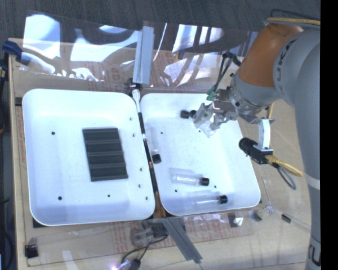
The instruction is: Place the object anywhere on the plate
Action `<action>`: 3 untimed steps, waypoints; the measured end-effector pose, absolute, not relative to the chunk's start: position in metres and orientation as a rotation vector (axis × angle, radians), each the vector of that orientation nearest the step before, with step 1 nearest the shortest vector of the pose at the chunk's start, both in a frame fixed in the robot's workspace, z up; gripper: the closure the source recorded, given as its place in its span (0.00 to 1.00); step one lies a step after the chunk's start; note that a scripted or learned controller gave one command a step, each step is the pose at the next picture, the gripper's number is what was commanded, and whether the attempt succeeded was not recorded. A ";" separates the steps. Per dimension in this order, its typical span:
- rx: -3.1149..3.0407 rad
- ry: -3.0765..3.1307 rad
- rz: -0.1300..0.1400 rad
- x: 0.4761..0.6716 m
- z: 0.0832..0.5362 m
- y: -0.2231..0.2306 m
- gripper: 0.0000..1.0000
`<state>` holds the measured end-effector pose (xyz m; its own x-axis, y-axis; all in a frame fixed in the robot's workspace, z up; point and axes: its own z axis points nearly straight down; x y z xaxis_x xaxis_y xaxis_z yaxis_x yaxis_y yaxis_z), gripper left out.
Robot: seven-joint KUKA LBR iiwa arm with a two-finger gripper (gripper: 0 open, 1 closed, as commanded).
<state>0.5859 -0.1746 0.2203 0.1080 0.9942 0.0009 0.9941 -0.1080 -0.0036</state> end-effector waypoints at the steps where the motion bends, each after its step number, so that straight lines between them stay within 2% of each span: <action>1: -2.318 -2.110 0.011 0.653 0.149 -0.098 1.00; 2: -2.465 -1.942 0.007 0.574 0.191 -0.042 1.00; 3: -2.467 -1.938 0.009 0.480 0.193 0.023 1.00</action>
